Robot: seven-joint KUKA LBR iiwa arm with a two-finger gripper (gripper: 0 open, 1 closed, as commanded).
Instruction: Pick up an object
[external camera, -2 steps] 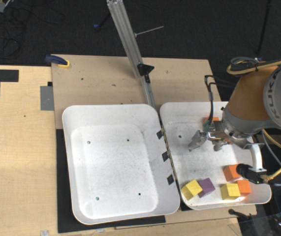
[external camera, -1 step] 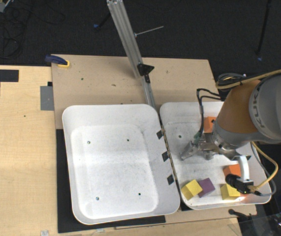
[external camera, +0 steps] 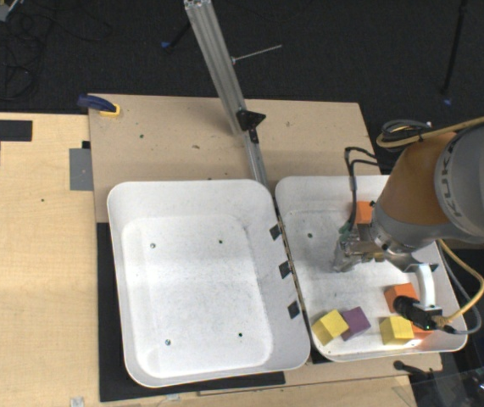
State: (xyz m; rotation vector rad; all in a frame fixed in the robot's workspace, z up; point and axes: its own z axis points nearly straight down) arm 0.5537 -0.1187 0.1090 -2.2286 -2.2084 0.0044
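Two white bins sit side by side on the worktop (external camera: 182,134): left bin (external camera: 140,206), right bin (external camera: 305,197). Arm (external camera: 432,193) comes in from the right and hangs over the right bin, grey body with the orange band above the wrist. End effector (external camera: 347,257) is low over the middle of the right bin floor; can't tell from this angle if it is spread or pressed together, and nothing visible in its grip.

Candidate objects, all in the right bin:
- yellow block (external camera: 330,326) near the front left corner
- purple block (external camera: 356,320) touching or just beside the yellow block, on its right
- second yellow block (external camera: 395,330) at the front right
- orange block (external camera: 401,294) just behind the second yellow block, partly covered by a white and black fitting on the arm
- another orange piece (external camera: 364,212) behind the wrist, mostly hidden by the arm

The front blocks lie clear of the end effector, nearer the camera. Black clips (external camera: 283,270) line the seam between the bins. Slanted aluminium rail (external camera: 220,62) rises behind the bins. Blue and yellow clamp (external camera: 99,104) at the far left corner of the worktop.
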